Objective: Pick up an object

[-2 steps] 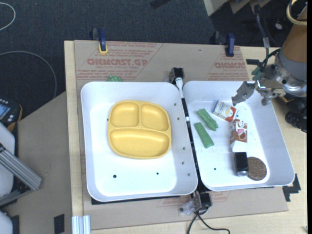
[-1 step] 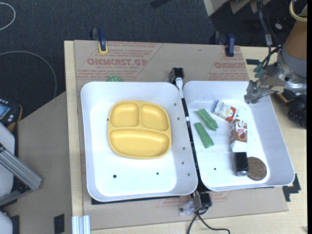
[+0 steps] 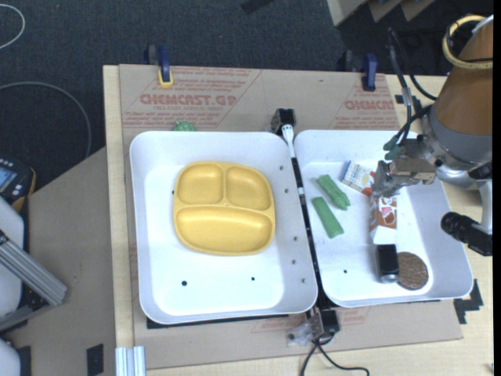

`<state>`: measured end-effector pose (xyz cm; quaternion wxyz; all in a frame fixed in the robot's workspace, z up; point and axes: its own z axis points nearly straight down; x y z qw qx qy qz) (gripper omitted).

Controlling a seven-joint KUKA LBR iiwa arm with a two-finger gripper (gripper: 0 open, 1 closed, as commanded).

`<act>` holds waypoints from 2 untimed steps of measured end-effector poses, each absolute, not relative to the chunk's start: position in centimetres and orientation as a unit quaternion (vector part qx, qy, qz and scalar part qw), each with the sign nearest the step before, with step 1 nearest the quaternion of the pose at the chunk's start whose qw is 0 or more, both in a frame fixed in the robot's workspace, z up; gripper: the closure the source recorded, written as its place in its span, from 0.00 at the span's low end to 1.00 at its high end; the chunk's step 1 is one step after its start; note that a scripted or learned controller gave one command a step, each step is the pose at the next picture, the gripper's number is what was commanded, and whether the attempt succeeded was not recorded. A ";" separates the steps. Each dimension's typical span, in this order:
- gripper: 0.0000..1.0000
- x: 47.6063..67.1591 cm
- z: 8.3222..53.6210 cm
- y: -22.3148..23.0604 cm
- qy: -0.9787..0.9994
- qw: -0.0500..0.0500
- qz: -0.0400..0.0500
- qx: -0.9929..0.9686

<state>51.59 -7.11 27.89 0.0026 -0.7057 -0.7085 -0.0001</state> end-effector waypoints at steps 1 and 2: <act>1.00 47.8 29.1 -3.8 -0.709 0.002 0.000 -0.706; 1.00 48.1 39.8 5.5 -0.712 -0.003 -0.007 -0.703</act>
